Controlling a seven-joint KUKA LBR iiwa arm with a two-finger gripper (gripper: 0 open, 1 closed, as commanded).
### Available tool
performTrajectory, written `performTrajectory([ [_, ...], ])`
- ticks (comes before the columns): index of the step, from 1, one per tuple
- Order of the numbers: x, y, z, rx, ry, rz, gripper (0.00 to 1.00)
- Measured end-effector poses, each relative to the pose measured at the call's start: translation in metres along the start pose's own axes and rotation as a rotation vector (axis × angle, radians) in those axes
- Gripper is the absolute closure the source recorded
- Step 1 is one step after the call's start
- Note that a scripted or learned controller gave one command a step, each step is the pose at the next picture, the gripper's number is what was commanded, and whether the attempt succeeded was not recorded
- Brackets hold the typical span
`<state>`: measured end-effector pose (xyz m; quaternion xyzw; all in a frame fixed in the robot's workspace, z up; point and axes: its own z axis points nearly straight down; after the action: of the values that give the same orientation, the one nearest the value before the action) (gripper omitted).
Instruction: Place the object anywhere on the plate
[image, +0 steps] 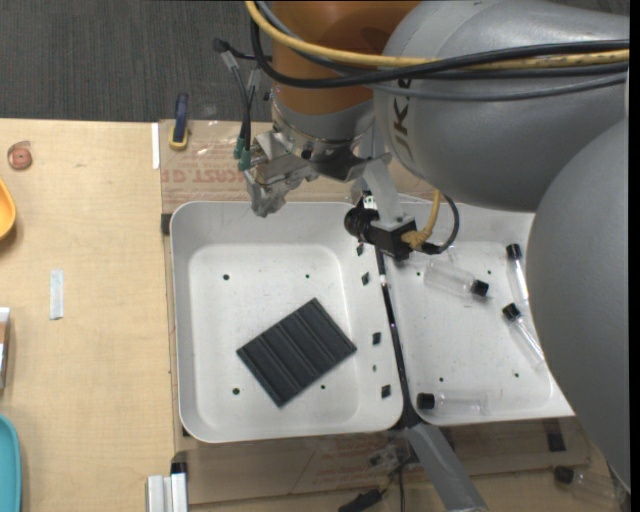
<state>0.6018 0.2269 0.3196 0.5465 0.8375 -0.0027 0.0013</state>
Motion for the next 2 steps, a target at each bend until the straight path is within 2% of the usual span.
performTrajectory([
  [1,-0.001,-0.021,0.041,0.000,0.004,-0.156,1.00],
  [2,0.009,-0.053,0.017,-0.005,0.003,-0.253,1.00],
])
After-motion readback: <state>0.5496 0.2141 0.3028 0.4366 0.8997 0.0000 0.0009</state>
